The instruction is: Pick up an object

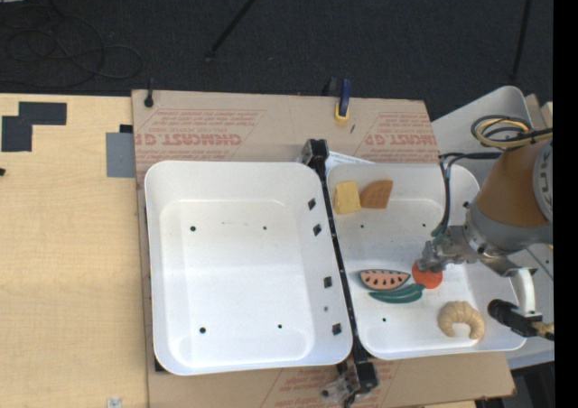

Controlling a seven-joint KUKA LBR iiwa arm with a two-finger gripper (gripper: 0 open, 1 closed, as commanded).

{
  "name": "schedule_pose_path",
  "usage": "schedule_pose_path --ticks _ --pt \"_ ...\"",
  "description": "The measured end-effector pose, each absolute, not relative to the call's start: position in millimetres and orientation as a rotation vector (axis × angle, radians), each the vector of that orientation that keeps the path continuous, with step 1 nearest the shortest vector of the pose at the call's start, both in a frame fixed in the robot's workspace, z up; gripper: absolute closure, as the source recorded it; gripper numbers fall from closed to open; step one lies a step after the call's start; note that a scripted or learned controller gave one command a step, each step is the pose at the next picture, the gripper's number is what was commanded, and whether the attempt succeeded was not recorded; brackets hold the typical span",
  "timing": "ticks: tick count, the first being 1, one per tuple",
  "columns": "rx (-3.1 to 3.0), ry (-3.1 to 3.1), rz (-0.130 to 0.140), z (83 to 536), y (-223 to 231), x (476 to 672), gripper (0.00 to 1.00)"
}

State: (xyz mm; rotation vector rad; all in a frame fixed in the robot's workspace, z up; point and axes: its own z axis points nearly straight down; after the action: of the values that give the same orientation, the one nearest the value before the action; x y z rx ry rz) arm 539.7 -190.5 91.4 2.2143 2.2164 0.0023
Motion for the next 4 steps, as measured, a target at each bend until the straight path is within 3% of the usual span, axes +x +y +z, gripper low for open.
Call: schedule_pose_path --ticks 1,2,3,4 --pt "2.217 2.221 0.007 91.3 -212.9 555.0 1.0" --pt "2.216 2.219 0.003 91.2 -208.4 582.6 1.0" --pt "2.207 2.23 0.011 90.6 -101.1 636.1 1.0" --pt "2.223 2.214 0.006 91.7 -139.9 556.8 1.0"
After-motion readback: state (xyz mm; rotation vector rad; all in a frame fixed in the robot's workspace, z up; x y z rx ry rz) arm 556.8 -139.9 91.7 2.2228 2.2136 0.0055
